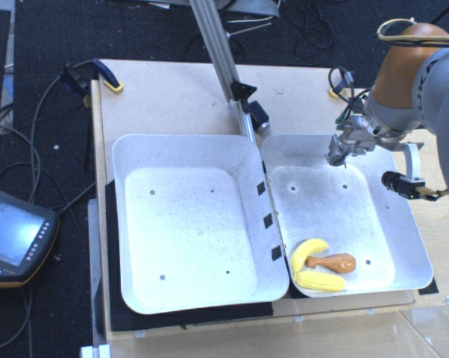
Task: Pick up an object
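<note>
Even, diffuse overhead light fills the scene, bright enough to nearly wash out the left bin (pixel 187 222) and the right bin (pixel 344 215) to flat white, with fine grey speckling still readable on their floors. Shadows are soft and short: a faint one under the bins' near rims, a dark strip below the left bin's front edge. The tabletop (pixel 172 99) behind the left bin looks pale and low in contrast. Sharpness is moderate throughout, slightly grainy, with no marked edge distortion.

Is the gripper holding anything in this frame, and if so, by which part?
Nothing is held. The gripper hangs over the far end of the right bin, apart from the bananas and the brown drumstick-shaped toy at its near end.
</note>
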You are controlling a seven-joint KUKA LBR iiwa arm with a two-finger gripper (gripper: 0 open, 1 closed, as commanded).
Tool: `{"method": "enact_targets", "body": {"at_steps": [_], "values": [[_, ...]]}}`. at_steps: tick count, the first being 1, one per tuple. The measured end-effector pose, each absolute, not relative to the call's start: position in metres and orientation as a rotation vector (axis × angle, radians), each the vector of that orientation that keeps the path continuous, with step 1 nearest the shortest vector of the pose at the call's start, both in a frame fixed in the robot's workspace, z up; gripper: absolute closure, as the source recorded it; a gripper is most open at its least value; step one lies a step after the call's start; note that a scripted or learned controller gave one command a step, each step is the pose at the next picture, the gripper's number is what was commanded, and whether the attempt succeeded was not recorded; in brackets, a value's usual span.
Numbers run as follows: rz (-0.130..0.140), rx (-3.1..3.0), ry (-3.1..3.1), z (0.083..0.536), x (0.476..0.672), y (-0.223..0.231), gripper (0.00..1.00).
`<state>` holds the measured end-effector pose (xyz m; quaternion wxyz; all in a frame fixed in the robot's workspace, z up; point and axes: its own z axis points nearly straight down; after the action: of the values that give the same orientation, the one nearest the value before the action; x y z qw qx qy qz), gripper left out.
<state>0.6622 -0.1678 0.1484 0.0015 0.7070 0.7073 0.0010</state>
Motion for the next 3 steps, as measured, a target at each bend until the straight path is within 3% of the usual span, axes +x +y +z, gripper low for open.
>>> {"method": "enact_targets", "body": {"at_steps": [2,3], "values": [[0.004,2.218,2.22,0.252,0.661,-0.168,1.0],[0.001,2.217,2.227,0.241,0.664,-0.118,1.0]]}}
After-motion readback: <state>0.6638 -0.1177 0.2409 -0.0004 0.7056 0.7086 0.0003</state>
